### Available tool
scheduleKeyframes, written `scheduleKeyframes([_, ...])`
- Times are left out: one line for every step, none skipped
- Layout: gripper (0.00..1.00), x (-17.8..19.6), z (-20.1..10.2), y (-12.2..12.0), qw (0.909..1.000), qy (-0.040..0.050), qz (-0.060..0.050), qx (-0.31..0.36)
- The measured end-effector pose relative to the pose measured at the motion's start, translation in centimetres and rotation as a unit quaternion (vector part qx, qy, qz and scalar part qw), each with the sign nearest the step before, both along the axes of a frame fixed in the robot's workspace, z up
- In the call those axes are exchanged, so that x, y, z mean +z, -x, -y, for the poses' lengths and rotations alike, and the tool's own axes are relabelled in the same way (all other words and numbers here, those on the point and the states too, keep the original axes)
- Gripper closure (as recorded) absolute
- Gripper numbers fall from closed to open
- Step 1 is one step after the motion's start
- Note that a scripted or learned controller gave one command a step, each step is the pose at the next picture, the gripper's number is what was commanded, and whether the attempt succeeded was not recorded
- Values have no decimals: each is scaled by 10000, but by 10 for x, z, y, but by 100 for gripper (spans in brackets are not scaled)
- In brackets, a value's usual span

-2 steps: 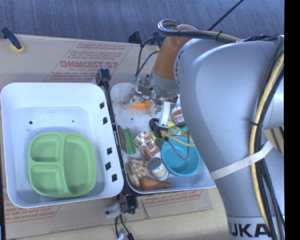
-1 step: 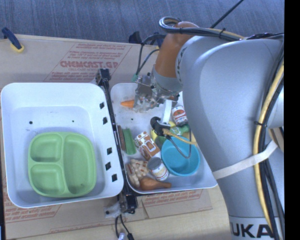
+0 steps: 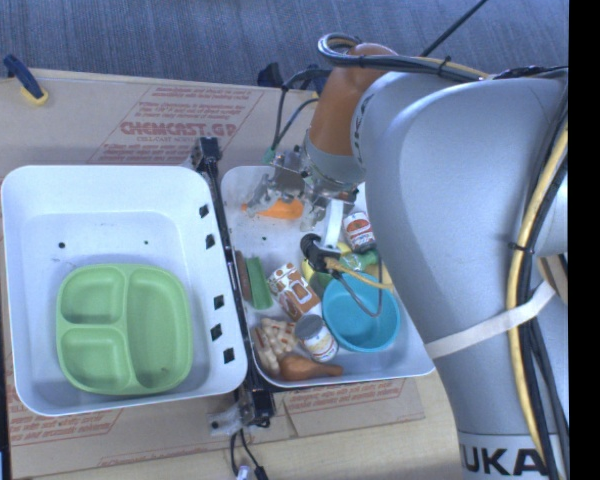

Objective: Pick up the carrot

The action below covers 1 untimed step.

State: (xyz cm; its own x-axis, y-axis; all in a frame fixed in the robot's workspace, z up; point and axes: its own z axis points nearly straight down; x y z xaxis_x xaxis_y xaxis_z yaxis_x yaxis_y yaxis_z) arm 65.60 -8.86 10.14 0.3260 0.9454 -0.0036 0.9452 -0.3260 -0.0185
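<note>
Camera view, looking down at a slant. Two white bins side by side on a cardboard-covered bench [image 3: 160,118]. Left bin [image 3: 40,198] holds one green divided plate [image 3: 125,328], three compartments, lying flat toward the near left.

Right bin [image 3: 242,183] is crowded, and the grey arm [image 3: 460,218] covers much of its right half. The gripper [image 3: 292,190] is down at the far end of this bin, directly over the carrot [image 3: 280,209], an orange piece lying on the bin floor near the far wall. The gripper body and cabling sit on top of it; fingers too cluttered to resolve, so I cannot tell whether they are apart, together, or closed on the carrot.

Nearby items, one of each: a blue bowl [image 3: 362,318] toward the near right, partly under the arm; a small can [image 3: 318,339] just beside the bowl; a second can with a red label [image 3: 358,232] at the arm's edge; a dark green stick-like item [image 3: 253,278] along the left wall; a brown-and-white patterned box [image 3: 293,288]; a pale lumpy item [image 3: 273,340]; a brown elongated item [image 3: 305,370] at the near wall. Something yellow-green between the bowl and the red-labelled can is too hidden to identify.

One blue clamp [image 3: 25,78] at the far left bench corner.
</note>
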Motion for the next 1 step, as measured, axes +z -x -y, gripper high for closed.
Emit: scheduleKeyframes([0,-11,16,18,9952,18,25,-974])
